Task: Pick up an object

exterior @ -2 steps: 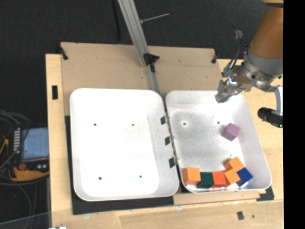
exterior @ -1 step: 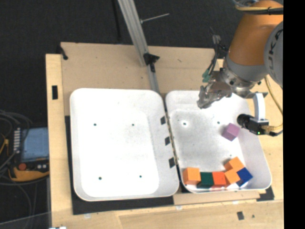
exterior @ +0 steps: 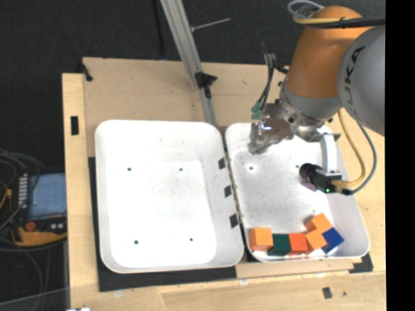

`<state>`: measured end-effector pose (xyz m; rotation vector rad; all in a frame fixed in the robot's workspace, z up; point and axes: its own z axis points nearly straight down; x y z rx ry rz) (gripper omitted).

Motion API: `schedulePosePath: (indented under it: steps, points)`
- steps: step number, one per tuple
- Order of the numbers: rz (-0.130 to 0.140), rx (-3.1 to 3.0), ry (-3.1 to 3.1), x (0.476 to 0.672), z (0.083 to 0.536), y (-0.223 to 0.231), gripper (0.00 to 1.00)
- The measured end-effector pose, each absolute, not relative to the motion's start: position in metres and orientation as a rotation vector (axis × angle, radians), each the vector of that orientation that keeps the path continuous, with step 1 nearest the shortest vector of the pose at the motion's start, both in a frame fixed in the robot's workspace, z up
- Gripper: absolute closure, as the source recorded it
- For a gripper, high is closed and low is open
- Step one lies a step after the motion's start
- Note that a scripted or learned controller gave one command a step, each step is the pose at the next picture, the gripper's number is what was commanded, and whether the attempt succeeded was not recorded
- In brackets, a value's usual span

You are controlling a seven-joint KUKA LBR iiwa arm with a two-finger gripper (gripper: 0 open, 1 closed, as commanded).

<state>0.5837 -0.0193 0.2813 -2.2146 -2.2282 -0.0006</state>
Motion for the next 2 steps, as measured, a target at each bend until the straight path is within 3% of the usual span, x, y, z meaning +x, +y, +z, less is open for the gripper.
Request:
schedulePosePath:
  steps: [2]
  points:
    - [0.001,-2.215,-2.227,0.553,0.262,0.071,1.00]
